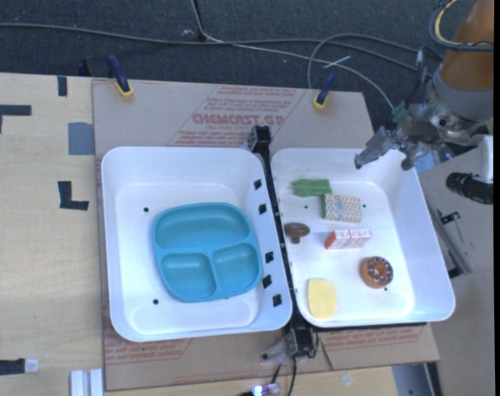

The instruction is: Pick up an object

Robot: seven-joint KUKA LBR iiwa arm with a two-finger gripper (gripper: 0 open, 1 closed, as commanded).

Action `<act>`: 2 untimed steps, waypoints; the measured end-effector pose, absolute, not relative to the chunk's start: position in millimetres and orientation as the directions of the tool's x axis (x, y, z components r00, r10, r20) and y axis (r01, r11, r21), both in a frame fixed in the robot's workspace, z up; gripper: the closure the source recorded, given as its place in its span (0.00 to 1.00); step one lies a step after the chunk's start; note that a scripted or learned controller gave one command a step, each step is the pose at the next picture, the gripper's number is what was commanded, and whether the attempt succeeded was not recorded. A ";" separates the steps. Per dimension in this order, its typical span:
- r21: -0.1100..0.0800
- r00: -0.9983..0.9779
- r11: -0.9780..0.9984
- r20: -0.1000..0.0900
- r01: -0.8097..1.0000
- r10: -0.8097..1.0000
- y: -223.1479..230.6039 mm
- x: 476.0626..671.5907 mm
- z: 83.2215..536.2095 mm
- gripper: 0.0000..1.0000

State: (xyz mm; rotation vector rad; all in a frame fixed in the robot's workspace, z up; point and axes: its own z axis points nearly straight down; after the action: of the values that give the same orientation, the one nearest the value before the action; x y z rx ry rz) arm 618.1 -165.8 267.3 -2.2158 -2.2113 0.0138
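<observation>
Six small objects lie in the right bin, all below and to the left of the claw as you see it from the camera, and none is between its fingers. The claw hovers over the bin's upper right rim with its two fingers spread apart, carrying nothing.

You do best to pick a piece that stands clear of the others. The donut, round, brown with speckled icing, sits well below the claw, apart from its neighbours; that looks the easiest target. The yellow block lies further down and left, also alone. Nearer the claw, the green piece touches the patterned box, so a descent there risks nudging both. Centre the fingers over your choice before lowering, and close only once they straddle it.
</observation>
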 end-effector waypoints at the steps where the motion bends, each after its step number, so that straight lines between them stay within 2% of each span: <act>1: -0.001 -0.002 0.002 0.000 1.000 1.000 -165.0 620.0 275.7 0.00; 2: -0.004 -0.001 0.001 -0.001 1.000 1.000 -155.5 615.2 222.7 0.00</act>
State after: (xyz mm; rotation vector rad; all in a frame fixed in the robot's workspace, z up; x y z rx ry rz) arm 615.2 -155.5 222.7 -2.2189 -2.2208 0.0048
